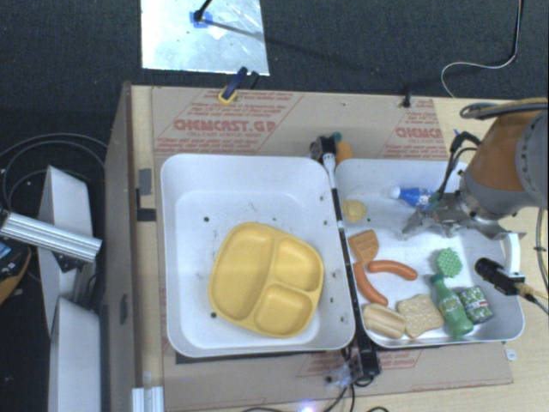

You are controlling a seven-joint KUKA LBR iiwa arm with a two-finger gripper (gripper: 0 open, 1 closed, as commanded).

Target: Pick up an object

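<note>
1. Camera view: the arm point(506, 166) reaches in from the right over the right bin point(515, 320), its gripper point(429, 221) low above the bin's upper middle floor. How wide the gripper stands cannot be told, and nothing can be seen in its grasp.
2. Just beside the gripper, toward the back wall, lies a blue and white object point(412, 196).
3. Lower in the same bin lie a pale round piece point(355, 209), an orange waffle piece point(364, 245), two sausages point(392, 269), a bun point(384, 320), a toast slice point(420, 313), a green bottle point(449, 305) and a small can point(474, 304).
4. The left bin point(184, 230) holds a yellow divided plate point(266, 278).
</note>
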